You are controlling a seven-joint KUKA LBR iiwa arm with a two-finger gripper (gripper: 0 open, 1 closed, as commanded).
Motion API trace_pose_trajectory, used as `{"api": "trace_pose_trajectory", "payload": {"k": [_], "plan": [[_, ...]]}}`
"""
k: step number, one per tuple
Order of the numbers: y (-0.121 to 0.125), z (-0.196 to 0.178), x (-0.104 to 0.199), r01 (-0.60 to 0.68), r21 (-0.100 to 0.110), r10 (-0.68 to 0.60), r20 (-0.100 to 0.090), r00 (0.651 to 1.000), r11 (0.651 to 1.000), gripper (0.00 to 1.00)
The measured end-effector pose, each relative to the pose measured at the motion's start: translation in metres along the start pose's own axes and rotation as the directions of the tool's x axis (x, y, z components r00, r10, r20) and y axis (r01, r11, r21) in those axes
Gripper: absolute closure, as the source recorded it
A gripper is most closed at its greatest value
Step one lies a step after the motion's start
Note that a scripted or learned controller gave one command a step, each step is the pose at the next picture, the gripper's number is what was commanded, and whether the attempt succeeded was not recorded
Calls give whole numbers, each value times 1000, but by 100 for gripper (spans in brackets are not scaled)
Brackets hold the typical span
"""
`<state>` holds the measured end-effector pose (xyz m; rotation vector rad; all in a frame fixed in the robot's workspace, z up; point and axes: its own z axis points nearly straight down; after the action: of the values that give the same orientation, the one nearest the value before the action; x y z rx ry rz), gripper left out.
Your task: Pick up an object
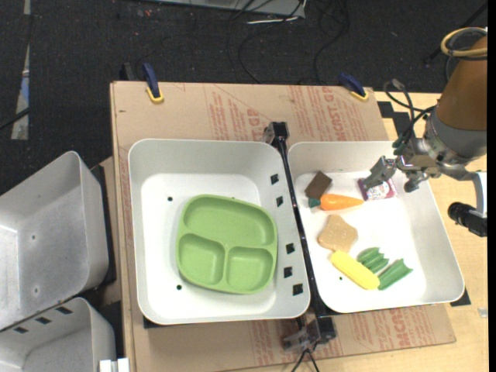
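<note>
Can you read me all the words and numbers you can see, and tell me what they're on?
Red print on the cardboard sheet under the bins: too blurred and skewed to read for sure.
Red print on the cardboard's bottom right corner: also unreadable.
Small pink and white packet in the right bin: print too small to read.

**Layout of bins and contents, one frame**

Table (201, 99) carries two shallow white plastic bins side by side. Left bin (147, 169): green three-compartment plastic tray (227, 243), roughly central. Right bin (434, 239): brown block (318, 184) at the far left corner, orange toy carrot (341, 202) just in front of it, tan bread-shaped slice (338, 234) nearer still, touching or almost touching the carrot. Yellow toy corn cob (354, 270) lies in front of the slice, with green toy bean pods (384, 266) just to its right. Small pink-and-white packet (378, 191) sits right of the carrot, under the hand (395, 173). Hand is over the bin's far right part.
</note>
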<state>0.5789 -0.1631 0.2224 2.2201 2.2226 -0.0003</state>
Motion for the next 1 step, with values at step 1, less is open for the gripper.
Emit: {"api": "trace_pose_trajectory", "payload": {"k": [1], "plan": [[8, 50, 6, 2, 0, -2, 0, 1000, 1000, 0]]}}
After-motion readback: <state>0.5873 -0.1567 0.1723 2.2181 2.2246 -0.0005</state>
